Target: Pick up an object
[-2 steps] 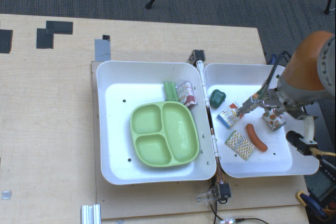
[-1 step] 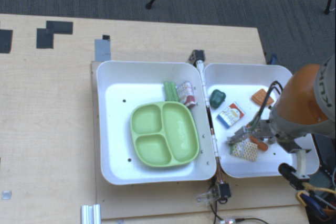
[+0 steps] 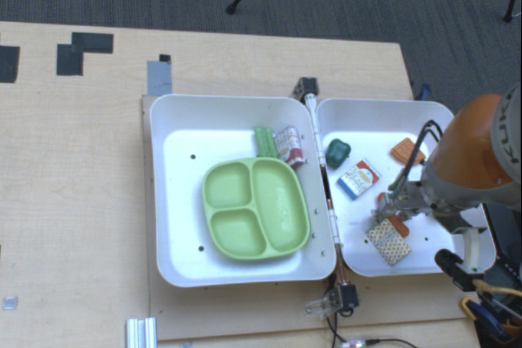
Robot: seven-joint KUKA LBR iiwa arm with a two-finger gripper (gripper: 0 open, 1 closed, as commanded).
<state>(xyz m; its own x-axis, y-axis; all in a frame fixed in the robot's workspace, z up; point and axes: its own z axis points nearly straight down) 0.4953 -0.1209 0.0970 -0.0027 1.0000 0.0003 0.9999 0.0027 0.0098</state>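
Bins sit side by side on the light wooden bench point(image 3: 73, 175), seen from the one camera above. The left bin point(image 3: 175, 200) holds a green divided plate point(image 3: 256, 209) with three compartments, lying toward the bin's 5 o'clock part. At the plate's 12 o'clock edge lies a green stick-like piece point(image 3: 265, 142), and just beside that, toward 1 o'clock of the plate, a small red-and-white printed packet point(image 3: 289, 146).

The right bin point(image 3: 359, 120) holds several small things. A dark teal lump point(image 3: 338, 150) lies toward the bin's 10 o'clock corner. A blue-and-white packet with an orange picture point(image 3: 358, 178) lies at the lump's 5 o'clock, near but apart. An orange block point(image 3: 403, 150) lies toward the bin's 1 o'clock part. A tan patterned pouch point(image 3: 388, 243) lies toward 6 o'clock of the bin, and a small orange-red piece point(image 3: 397, 225) touches its 1 o'clock edge.

The grey arm with its orange band point(image 3: 473, 144) reaches in from 3 o'clock. The gripper point(image 3: 390, 214) is low in the right bin, right above the orange-red piece and the pouch's upper edge. Whether its two prongs are apart or together I cannot tell, and no object is visibly caught between them.
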